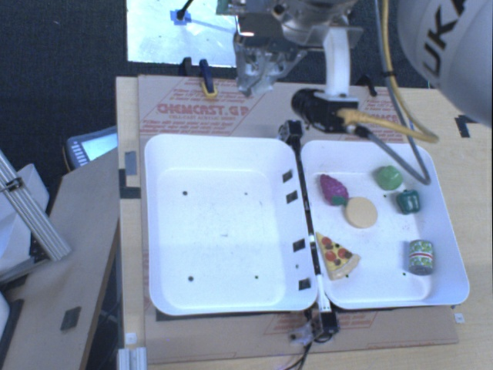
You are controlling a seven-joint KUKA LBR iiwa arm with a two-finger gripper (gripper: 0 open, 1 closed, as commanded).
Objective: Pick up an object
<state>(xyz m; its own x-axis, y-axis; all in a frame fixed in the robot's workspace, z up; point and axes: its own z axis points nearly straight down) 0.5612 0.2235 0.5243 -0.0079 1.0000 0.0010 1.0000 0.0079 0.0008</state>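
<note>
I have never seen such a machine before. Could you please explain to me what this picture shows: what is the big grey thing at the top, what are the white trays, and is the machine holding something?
The picture comes from one fixed camera above a bench, looking down at a slant. The big grey shape at the top right is a robot arm. Its gripper, the two-fingered tool for picking things up, hangs above the bench behind the trays, and I see nothing between its fingers.

Two shallow white bins sit side by side. The left bin has a few small dark dots on its floor. The right bin holds toy-like items: a purple piece, a green ball, a tan disc, a small dark green item, a pizza slice and a small can.
</note>
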